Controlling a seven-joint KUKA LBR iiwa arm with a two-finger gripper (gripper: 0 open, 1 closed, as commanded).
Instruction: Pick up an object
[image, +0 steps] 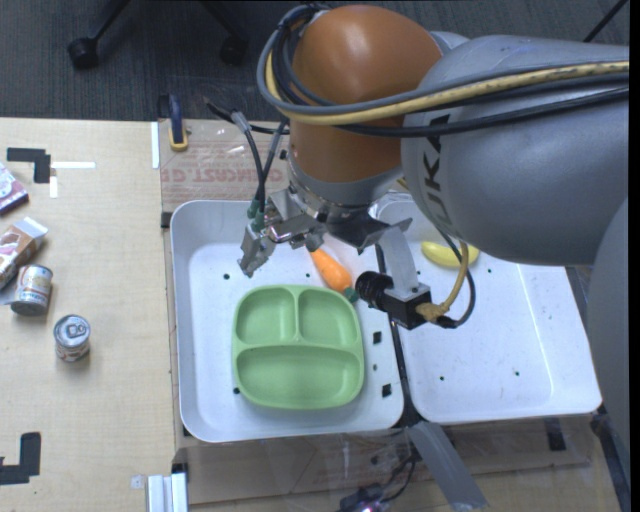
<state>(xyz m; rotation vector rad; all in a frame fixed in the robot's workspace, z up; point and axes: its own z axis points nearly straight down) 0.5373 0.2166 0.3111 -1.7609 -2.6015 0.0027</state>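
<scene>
One green plate (298, 347) in left bin (200, 300) — hand (262, 240) above it, beside carrot (331, 269) — grip state unclear.

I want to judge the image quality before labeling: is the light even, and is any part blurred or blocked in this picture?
In the camera view the light is soft and even, with faint shadows under the green plate; the left bin shows no strong glare; the arm is close to the lens, looks slightly soft and blocks part of the right bin; the carrot and the cans stay sharp.
</scene>
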